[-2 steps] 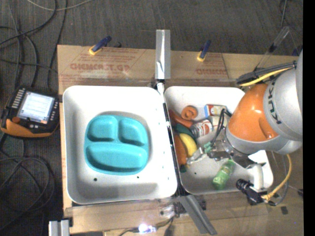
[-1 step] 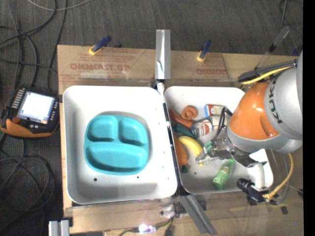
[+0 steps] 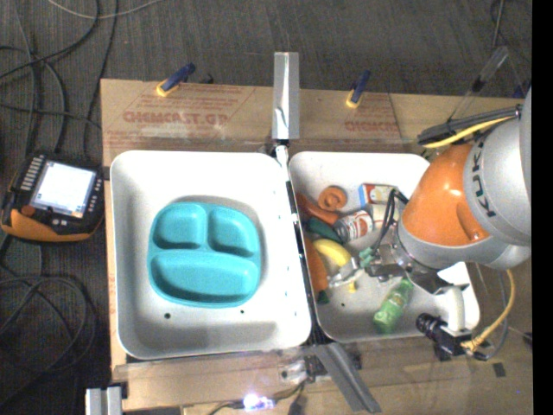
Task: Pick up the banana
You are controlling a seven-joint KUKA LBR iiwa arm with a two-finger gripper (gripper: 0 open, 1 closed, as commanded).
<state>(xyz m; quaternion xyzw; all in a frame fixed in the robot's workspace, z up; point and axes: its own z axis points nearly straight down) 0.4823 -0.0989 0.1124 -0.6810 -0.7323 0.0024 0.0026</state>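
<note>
The banana [image 3: 332, 252] lies in the right bin [image 3: 363, 331], near its wall at nine o'clock, wedged among clutter: an orange carrot-like piece [image 3: 316, 271] touches it at seven o'clock, and a small can [image 3: 355, 227] sits just beside it at one o'clock. The pincer [image 3: 349, 271] hovers at the banana's five o'clock, low in the bin, with the grey and orange arm [image 3: 458, 206] behind it at three o'clock. I cannot tell whether the pincer is open or closed; nothing is visibly gripped. A green bottle [image 3: 391, 306] lies near the arm at six o'clock. The risk, I judge, is the crowding: the pincer may catch the carrot piece instead, or push the banana against the wall. The left bin [image 3: 130, 258] holds a blue tray [image 3: 206, 253].
</note>
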